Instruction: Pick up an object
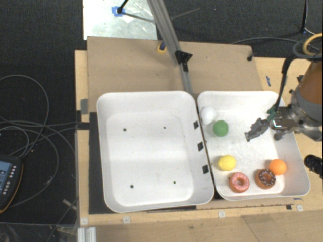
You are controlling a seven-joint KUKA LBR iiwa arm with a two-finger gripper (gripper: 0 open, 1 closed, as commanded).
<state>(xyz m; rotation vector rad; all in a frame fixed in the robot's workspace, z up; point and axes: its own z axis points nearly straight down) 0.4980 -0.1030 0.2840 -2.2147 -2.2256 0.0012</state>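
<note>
White shallow plastic bin, right-hand of two [252, 102], on a tan wooden table [131, 64]: holds six small items. Contents, listed from the divider outward: white round ball [208, 115] against the inner wall; green round ball [220, 128] just beside it; yellow lemon-shaped fruit [226, 162] lower down; pink-frosted ring doughnut [239, 182]; chocolate-brown ring doughnut [265, 178]; orange round fruit [277, 166] touching the brown doughnut's upper edge.

Dark two-finger pincer [251, 132] on the grey arm with orange band [309, 92]: hangs over the bin's bare middle, tips pointing toward the divider. Nothing lies between the tips; whether they stand apart or together cannot be told at this size.

Governing relation: the green ball lies nearest, level with the tips and straight ahead toward the divider, with a clear gap between. It is round, so it has no long axis to align with. The yellow fruit sits below and slightly inward.

Left white bin [151, 102]: bare floor with four small dark dots.

Markings: no legible brand, label or writing.
</note>
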